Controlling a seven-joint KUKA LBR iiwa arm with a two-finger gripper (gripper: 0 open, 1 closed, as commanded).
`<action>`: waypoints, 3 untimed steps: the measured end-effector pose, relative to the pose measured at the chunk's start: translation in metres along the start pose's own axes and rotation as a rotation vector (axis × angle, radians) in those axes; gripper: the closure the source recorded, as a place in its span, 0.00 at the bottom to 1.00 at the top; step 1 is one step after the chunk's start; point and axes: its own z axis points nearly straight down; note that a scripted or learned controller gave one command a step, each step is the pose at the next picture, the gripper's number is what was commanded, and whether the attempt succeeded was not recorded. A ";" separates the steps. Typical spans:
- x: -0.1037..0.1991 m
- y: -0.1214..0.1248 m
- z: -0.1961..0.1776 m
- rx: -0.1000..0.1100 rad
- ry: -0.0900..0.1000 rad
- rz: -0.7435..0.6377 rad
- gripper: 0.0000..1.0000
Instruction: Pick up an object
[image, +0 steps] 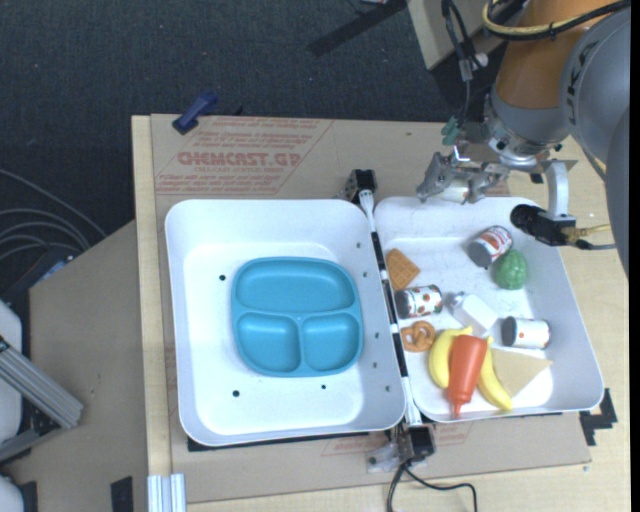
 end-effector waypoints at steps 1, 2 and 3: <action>0.000 0.000 -0.010 -0.001 -0.002 0.000 1.00; 0.060 -0.005 -0.027 0.000 0.001 0.000 1.00; 0.083 -0.014 -0.035 0.003 0.000 0.001 1.00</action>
